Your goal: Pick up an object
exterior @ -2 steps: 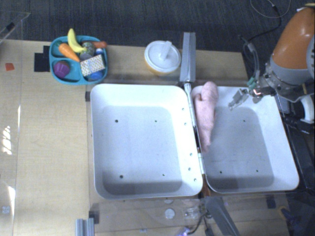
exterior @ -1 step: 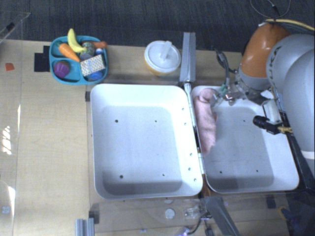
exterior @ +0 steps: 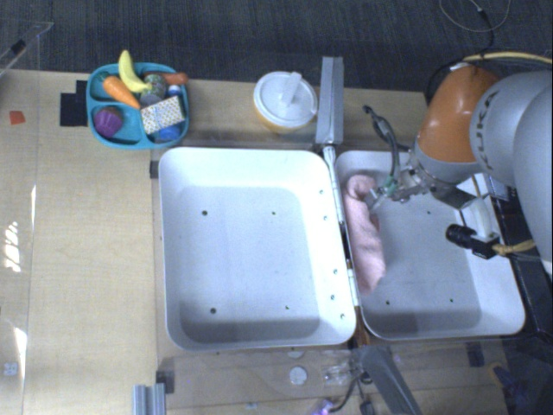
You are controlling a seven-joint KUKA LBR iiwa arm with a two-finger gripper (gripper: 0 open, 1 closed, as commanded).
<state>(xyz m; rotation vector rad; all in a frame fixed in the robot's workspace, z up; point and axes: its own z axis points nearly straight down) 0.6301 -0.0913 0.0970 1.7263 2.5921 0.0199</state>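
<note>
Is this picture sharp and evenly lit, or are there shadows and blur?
Camera view: soft throughout, small toys in the blue plastic tray smeared; grey shadow along the near wall of the large white plastic bin; pale reflections streak the tan wooden bench at left.

The pink cloth (exterior: 366,236) is looking soft and fuzzy against smooth matt white plastic bins (exterior: 251,249). The tabletop (exterior: 78,258) is showing pale matt wood; the arm's orange band (exterior: 454,115) is shining glossy.

Even, bright overhead light, soft shadows along the white bins' (exterior: 251,167) six-o'clock walls, mild overall softness.
</note>
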